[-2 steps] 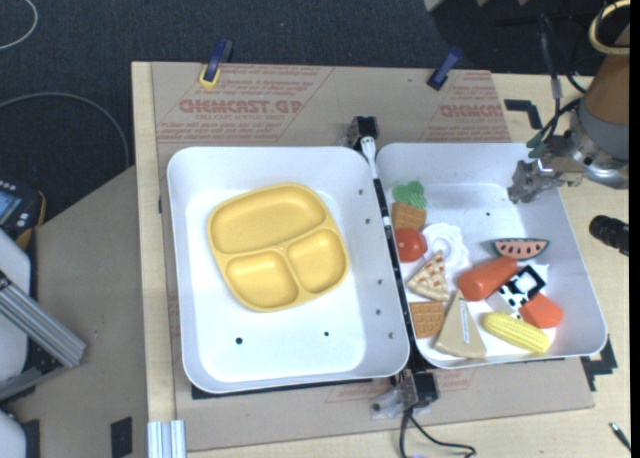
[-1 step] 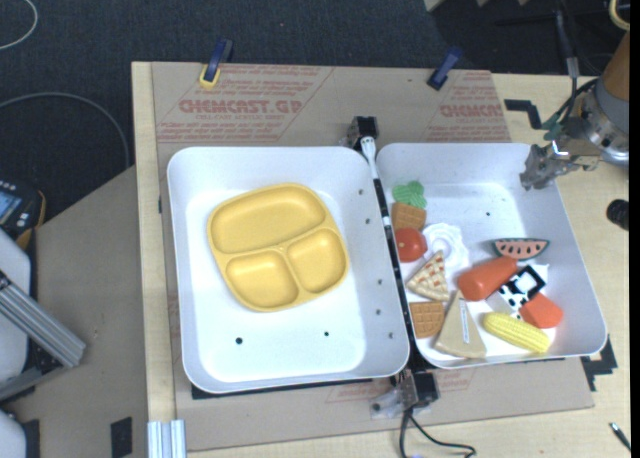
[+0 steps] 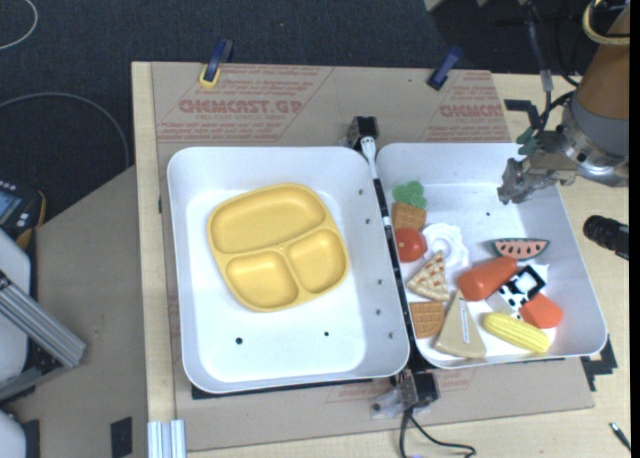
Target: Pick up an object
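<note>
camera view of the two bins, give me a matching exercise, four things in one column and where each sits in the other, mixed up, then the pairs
Things:
1. yellow divided tray
2. corn cob
3. watermelon slice
4. gripper

Places:
A. front right corner of the right bin
B. above the right bin's far right part, apart from the food
C. middle of the left bin
D. right side of the right bin, behind the carrot

Pairs: 1-C, 2-A, 3-D, 4-B
</note>
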{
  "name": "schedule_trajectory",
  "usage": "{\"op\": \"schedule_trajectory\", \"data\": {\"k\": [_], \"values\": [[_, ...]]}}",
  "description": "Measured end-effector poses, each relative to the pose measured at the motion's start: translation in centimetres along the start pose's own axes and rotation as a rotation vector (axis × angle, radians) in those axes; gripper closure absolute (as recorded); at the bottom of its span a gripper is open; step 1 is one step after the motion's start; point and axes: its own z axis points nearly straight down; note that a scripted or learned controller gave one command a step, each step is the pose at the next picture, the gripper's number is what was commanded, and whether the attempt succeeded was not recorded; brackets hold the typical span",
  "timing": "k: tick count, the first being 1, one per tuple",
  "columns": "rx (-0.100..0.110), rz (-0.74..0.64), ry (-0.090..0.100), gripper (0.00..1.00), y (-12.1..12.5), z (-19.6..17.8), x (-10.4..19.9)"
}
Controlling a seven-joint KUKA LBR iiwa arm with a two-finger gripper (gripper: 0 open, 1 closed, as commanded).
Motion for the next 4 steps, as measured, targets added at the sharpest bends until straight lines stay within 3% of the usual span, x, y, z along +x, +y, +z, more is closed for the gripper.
{"op": "schedule_trajectory", "data": {"k": [1, 4], "values": [[0.001, -0.002, 0.001, 1.0, -1.3, -0.3, 5.1], [0.001, 0.003, -0.002, 1.0, -0.7, 1.5, 5.3]]}}
